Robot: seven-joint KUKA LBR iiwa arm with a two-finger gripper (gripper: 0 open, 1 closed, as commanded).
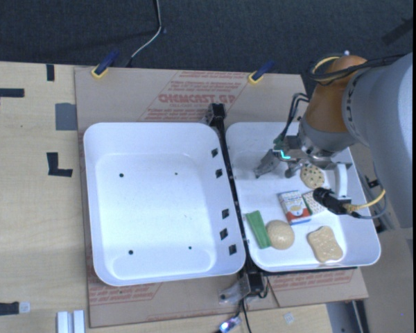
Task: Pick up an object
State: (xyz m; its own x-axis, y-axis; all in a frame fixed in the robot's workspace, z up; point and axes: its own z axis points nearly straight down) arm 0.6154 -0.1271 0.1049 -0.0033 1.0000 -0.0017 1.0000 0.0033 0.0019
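- Hanging over the far part of the right bin, my gripper sits low above the white floor, reaching in from the right under my grey arm with its orange band.
- Jaws: two dark fingers splayed apart, nothing between them.
- Round speckled cookie: just right of my fingers, partly under my wrist.
- Small red-and-white box: nearer than the cookie, mid-bin, lying flat.
- Green bar: near-left part of the bin, lying at a slant, close to the divider side.
- Beige ball: just right of the green bar, seemingly touching it.
- Tan biscuit-shaped piece: near-right corner, apart from the ball.
- Left bin: beside the right one, white walls.
- Brown cardboard sheet: beneath both bins, on the wooden bench.
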